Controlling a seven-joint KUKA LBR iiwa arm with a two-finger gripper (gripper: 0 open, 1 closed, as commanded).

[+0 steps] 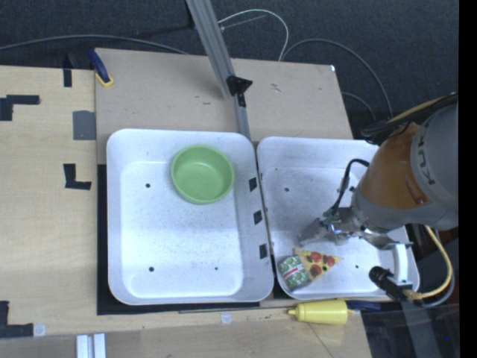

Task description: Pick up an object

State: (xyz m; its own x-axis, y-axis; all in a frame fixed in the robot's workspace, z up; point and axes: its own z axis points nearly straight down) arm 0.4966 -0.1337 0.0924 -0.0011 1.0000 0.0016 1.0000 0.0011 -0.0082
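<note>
My gripper (319,230) hangs low over the middle of the right bin (298,162), reaching in from the right. Just in front of it lies a toy pizza slice (319,261) with red dots, its tip pointing right. A small green packet (293,272) lies against the slice's left side, near the bin's front left corner. The gripper is a short way above and behind the slice, and nothing shows between its tips. A green bowl (202,174) stands upright at the back of the left bin (127,200).
A yellow squeeze bottle (322,312) lies on its side along the front rim of the right bin. A slanted metal rod (216,43) runs down to the divide between the bins. Cables loop behind the right bin.
</note>
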